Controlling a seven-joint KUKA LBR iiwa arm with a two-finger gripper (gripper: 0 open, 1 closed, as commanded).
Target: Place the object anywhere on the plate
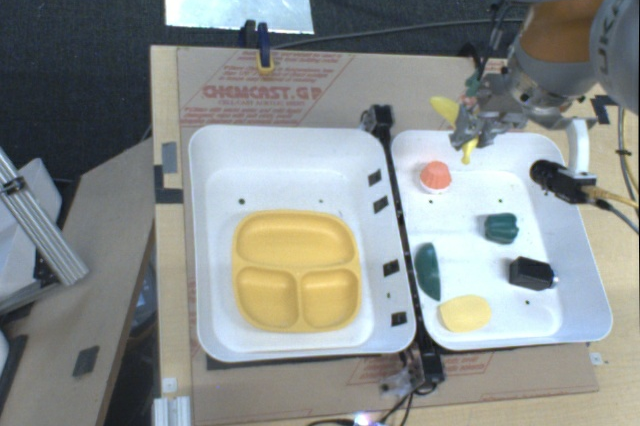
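The arm (pixel 575 4) is reaching in from the right and its gripper (pixel 470 136) is hanging over the far end of the right bin (pixel 580 309), close to that bin's back rim. A thin yellow strip (pixel 443 105) is showing at the gripper: one bright, pointed end is sticking out up and to the left, and a small yellow tip is peeking out below the gripper body. Whether the gripper is clamped on this strip or merely sitting over it cannot be told, as the gripper body is hiding where they meet.

The plate (pixel 296 270) is lying in the left bin (pixel 215 149) – a mustard-yellow tray with one long compartment at the back and two smaller ones at the front – well apart from the strip.

On the right bin's floor, a salmon-coloured round piece (pixel 435 176) is sitting just below the gripper. A green lump (pixel 501 227) is resting near the middle, a black block (pixel 530 272) nearer the front right, and a dark green piece (pixel 427 271) is lying against the left wall – a pale yellow lump (pixel 465 313) is sitting just beside it at the front
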